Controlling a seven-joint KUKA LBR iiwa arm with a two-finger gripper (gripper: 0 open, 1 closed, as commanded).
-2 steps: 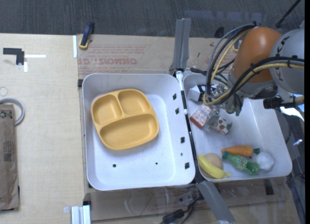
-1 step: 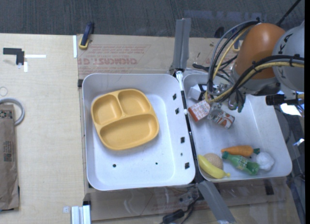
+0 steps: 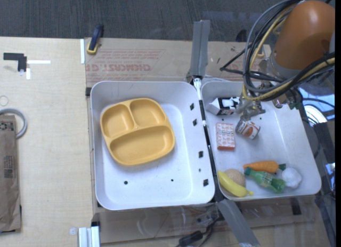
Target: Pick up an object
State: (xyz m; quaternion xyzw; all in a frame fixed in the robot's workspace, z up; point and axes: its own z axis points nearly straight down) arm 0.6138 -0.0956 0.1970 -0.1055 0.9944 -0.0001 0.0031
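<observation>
My gripper (image 3: 249,113) hangs over the right bin (image 3: 298,134), in its upper middle, directly above a small red and white can (image 3: 248,129) that lies tilted on the bin floor. The fingers reach down to the can's top; whether they grip it I cannot tell. To the can's left lies a red and white carton (image 3: 225,136). A black and white packet (image 3: 226,104) lies at the bin's back left. Along the front edge lie a banana (image 3: 233,185), a tan round item (image 3: 234,176), a carrot (image 3: 262,166), a green bottle (image 3: 266,181) and a white crumpled item (image 3: 291,176).
The left bin (image 3: 106,187) holds a yellow divided plate (image 3: 137,130). A grey divider post (image 3: 200,48) stands between the bins at the back. Cables (image 3: 266,27) loop around the arm's orange band (image 3: 306,32). A brown bag (image 3: 8,171) lies at the far left.
</observation>
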